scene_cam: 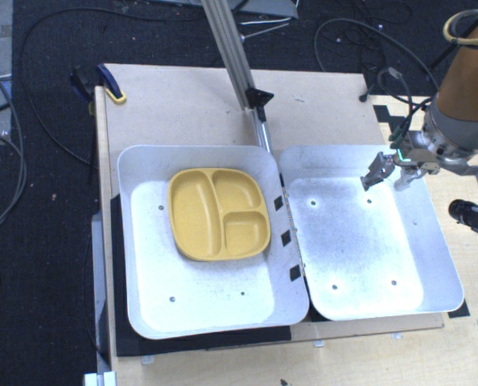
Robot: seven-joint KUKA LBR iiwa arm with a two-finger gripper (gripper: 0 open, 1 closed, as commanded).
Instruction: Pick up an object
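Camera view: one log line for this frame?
gripper: open, nothing held, over right bin upper right | yellow divided plate: in left bin, untouched | pick: not started

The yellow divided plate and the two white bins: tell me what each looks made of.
Yellow divided plate: likely moulded plastic, smooth and matte, one even colour with rounded compartment ridges. Left bin and right bin: probably thin plastic or coated metal sheet; white, scuffed and speckled grey, with small fastener dots. The view cannot settle which.
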